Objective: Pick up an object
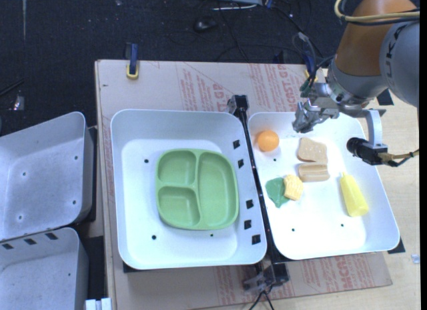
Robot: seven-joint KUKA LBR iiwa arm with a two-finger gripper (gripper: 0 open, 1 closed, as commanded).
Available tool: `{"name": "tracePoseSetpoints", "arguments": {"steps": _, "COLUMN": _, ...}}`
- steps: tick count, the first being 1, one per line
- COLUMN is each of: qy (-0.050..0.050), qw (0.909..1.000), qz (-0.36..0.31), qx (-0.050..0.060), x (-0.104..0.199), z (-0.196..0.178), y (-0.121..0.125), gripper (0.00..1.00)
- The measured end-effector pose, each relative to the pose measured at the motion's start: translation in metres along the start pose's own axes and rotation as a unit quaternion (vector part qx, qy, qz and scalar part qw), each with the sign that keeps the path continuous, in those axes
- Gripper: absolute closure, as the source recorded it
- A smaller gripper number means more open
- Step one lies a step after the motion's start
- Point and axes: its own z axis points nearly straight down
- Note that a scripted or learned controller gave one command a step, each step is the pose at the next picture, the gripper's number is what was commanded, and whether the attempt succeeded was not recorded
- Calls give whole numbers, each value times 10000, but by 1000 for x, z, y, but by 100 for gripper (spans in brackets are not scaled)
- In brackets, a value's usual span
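Note:
My gripper [304, 123] hangs over the back of the right bin [333, 235], between an orange ball [267, 141] to its left and a tan bread slice [312, 149] just in front of it. Below the slice lies a tan block [313, 173]. A yellow corn-like piece [293, 187] rests on a green leaf-shaped piece [275, 191] near the bin's left side. A yellow banana-like piece [353, 195] lies at the right. Nothing shows between the fingers.
The left bin [133, 235] holds a green divided plate [197, 189]. A black divider with clips [248, 169] runs between the bins. More white bins [40, 169] stand off the bench at the left. A yellow clamp [133, 69] sits on the bench's back left corner.

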Motion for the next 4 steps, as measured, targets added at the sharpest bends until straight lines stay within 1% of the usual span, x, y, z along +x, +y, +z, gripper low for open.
{"name": "tracePoseSetpoints", "arguments": {"steps": 1, "qy": -2, "qw": 10000, "qz": 3, "qx": 3, "x": 0, "z": -23, "y": 1, "gripper": 100}}
{"name": "tracePoseSetpoints", "arguments": {"steps": 2, "qy": 7, "qw": 10000, "qz": -12, "qx": 30, "x": 43, "z": -29, "y": -24, "gripper": 100}}
{"name": "tracePoseSetpoints", "arguments": {"steps": 3, "qy": 7, "qw": 10000, "qz": -19, "qx": 37, "x": 88, "z": -16, "y": -41, "gripper": 100}}
{"name": "tracePoseSetpoints", "arguments": {"steps": 4, "qy": 10, "qw": 10000, "qz": -24, "qx": 33, "x": 141, "z": -21, "y": -68, "gripper": 100}}
